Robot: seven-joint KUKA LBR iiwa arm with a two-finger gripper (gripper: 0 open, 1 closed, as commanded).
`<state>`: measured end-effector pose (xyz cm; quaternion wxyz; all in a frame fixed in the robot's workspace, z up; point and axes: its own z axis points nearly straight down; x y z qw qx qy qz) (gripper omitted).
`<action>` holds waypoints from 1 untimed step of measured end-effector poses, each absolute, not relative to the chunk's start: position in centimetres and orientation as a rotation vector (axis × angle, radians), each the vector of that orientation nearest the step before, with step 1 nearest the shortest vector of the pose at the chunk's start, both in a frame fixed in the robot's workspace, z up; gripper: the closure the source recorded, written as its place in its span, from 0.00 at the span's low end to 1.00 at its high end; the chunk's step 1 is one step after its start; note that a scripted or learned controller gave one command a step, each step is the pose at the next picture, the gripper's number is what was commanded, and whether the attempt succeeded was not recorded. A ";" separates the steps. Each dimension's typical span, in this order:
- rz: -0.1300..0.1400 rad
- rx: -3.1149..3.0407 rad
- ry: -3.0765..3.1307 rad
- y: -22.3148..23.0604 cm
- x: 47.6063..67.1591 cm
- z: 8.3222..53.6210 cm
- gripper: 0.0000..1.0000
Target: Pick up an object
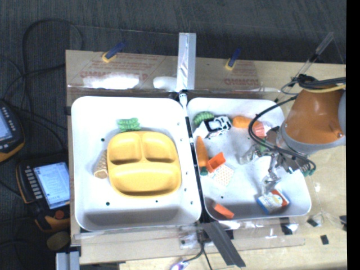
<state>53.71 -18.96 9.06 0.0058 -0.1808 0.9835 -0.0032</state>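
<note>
My gripper (255, 171) hangs over the right bin (301, 207), under the grey arm with its orange band (315, 117). It is open, and its two metal fingers are spread with nothing between them. One fingertip (266, 181) points down at a small blue, white and red box (272, 201) near the bin's front right corner and stands just above it. To its left lie a white waffle-patterned piece (224, 176), an orange block (215, 162) and an orange carrot (201, 151).
A green item (202, 117), a black-and-white toy (218, 125) and an orange-red object (250, 124) lie at the back of the right bin. An orange piece (223, 211) lies at its front. The left bin (84, 151) holds a yellow divided plate (144, 163), a green piece (129, 124) and a tan cone (101, 165).
</note>
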 end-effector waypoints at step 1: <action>-0.003 -0.468 3.091 -13.2 60.5 9.0 0.00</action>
